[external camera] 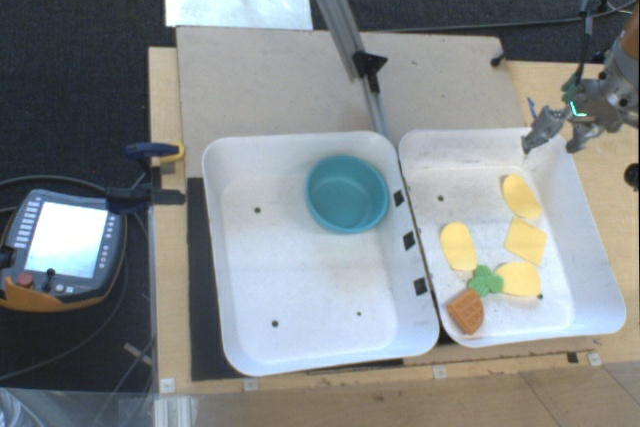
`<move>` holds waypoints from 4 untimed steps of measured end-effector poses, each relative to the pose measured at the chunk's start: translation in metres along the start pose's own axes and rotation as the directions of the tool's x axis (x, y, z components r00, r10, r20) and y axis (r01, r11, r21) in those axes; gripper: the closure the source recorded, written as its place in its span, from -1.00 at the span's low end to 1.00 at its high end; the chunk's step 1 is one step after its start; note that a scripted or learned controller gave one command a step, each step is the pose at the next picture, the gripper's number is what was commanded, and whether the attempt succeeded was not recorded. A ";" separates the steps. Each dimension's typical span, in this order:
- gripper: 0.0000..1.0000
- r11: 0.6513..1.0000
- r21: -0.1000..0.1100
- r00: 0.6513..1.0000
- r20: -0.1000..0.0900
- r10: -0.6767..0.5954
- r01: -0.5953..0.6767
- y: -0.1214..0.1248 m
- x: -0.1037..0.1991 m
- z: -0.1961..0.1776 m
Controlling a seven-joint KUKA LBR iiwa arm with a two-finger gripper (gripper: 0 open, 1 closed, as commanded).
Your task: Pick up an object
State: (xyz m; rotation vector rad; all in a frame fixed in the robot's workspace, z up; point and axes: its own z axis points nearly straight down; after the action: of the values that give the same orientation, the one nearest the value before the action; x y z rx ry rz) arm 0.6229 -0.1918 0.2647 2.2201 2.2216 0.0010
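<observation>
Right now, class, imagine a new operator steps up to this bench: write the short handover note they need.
Pincer: open, holding nothing, hovering over the top right corner of the right bin.
Right bin: four yellow pieces, a green piece and an orange piece, grouped in its lower half.
Left bin: a teal bowl near its top right.
Done: nothing picked up yet.
Left: lower onto one piece, close on it and lift; the uppermost yellow piece looks nearest.
</observation>
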 end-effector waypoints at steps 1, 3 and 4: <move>-1.00 1.000 0.000 1.000 0.000 0.000 0.000 0.000 0.000 0.000; -1.00 1.000 0.003 1.000 -0.001 0.000 0.000 -0.006 0.000 0.100; -1.00 1.000 0.003 1.000 -0.001 0.000 0.000 -0.008 -0.002 0.142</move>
State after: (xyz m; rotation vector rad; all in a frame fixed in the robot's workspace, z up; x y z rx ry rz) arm 0.6153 -0.1935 0.1225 2.2227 2.2231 -0.0019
